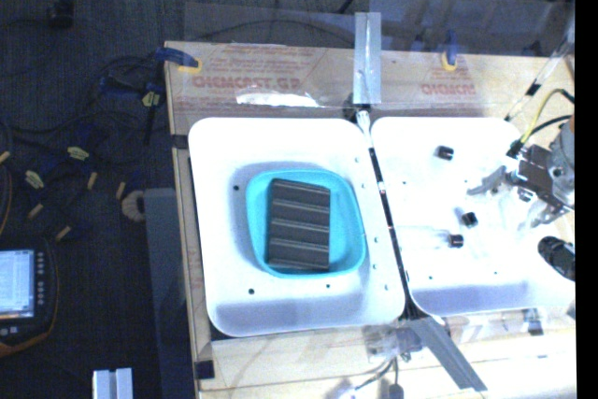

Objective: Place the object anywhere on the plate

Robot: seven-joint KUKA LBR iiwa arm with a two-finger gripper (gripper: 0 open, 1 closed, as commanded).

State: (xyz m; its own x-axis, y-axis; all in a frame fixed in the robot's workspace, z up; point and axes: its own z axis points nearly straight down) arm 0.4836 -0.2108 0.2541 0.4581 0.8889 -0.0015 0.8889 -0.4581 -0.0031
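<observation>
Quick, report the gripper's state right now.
Gripper: over the right bin, nothing seen in it; open or shut cannot be told.

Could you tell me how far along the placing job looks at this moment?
It looks essentially done: the dark ribbed block lies flat on the blue plate in the left bin, well inside the plate's rim. Nothing is in hand: the gripper is over the right bin, apart from the block, near three small dark pieces. Nothing appears left beyond the arm clearing away.
</observation>
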